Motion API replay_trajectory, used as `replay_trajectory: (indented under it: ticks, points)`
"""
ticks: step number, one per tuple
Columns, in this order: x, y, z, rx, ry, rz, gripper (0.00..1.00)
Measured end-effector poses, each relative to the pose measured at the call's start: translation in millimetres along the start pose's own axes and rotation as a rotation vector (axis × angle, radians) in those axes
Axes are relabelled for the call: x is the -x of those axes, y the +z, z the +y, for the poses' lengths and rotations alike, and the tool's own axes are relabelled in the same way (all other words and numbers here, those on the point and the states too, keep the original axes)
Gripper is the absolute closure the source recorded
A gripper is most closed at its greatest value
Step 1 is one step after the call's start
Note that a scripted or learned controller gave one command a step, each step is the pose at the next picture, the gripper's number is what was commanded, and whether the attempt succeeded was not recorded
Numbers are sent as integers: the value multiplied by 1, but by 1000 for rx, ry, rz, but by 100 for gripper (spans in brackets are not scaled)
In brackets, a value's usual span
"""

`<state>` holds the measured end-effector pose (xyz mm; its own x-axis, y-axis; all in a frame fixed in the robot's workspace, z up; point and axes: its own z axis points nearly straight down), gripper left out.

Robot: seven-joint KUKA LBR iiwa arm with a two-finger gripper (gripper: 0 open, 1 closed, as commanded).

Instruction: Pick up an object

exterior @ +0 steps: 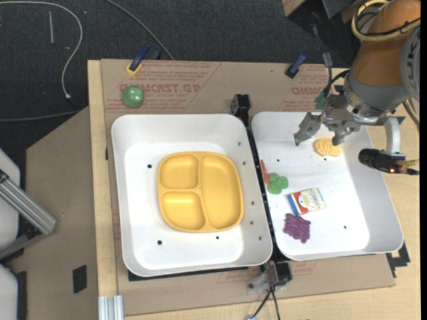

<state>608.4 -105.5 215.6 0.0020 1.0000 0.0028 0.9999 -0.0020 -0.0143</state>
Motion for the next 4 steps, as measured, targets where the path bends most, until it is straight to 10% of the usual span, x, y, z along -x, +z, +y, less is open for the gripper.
replay_trajectory:
  ticks: [1,4]
  points:
    - [0,-7,3,13,-2,-1,0]
    - [-4,133,-8,9,-2,-1,0]
